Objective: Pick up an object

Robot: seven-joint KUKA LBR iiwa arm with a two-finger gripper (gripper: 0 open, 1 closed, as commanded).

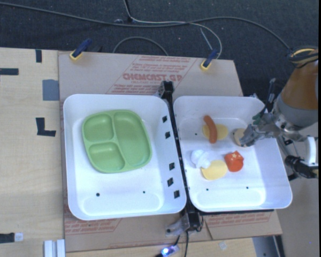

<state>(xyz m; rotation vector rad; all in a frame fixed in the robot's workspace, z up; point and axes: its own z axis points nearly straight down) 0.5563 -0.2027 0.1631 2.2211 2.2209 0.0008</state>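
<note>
- Nearest you, the right bin (267, 199) held a yellow piece (214, 170), a red piece (234, 161), a small white piece (198, 157) and a reddish sausage (209, 128) lying on another yellow piece (220, 131).
- Your gripper (245, 137) sat low beside a tan object (238, 136) in that bin; whether the jaws were clenched, you could not tell.
- Your left bin (75, 143) carried a green divided plate (116, 141).

Background: a cardboard sheet (150, 74) lies on a pale wooden bench (21, 143), held at its far edge by two yellow-and-blue clamps (80, 48). Beyond the cardboard, dark carpet (53, 15) carries trailing black cables (166, 21).
</note>
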